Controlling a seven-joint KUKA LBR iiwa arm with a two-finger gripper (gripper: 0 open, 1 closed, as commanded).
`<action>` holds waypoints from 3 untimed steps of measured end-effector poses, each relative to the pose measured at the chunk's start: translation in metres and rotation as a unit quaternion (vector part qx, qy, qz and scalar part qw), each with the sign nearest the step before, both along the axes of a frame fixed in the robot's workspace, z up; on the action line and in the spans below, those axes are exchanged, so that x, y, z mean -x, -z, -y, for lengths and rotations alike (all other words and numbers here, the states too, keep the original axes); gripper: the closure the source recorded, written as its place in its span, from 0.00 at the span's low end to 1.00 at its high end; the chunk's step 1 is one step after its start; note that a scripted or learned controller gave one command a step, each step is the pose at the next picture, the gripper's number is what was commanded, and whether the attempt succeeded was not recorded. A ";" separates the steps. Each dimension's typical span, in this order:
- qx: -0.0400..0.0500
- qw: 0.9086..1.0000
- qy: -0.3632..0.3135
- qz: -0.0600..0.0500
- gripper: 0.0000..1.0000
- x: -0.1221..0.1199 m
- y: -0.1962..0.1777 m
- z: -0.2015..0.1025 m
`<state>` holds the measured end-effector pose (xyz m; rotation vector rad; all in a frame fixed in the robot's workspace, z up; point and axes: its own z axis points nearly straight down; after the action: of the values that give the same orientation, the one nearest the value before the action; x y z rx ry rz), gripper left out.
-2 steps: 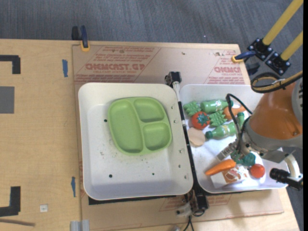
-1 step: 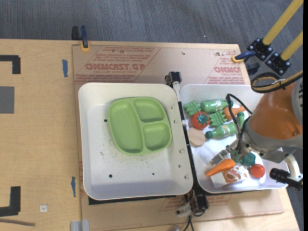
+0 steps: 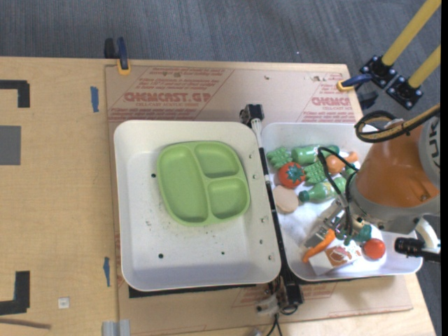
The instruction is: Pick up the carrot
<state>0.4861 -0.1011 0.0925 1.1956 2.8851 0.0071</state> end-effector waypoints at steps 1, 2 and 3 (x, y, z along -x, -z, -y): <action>-0.004 1.000 -0.002 -0.005 1.00 0.001 -0.010 -0.004; -0.003 0.984 0.179 -0.008 1.00 -0.021 -0.120 -0.058; -0.003 0.984 0.179 -0.008 0.00 -0.021 -0.120 -0.058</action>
<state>0.5072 -0.0435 0.2127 1.7029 2.6383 0.0010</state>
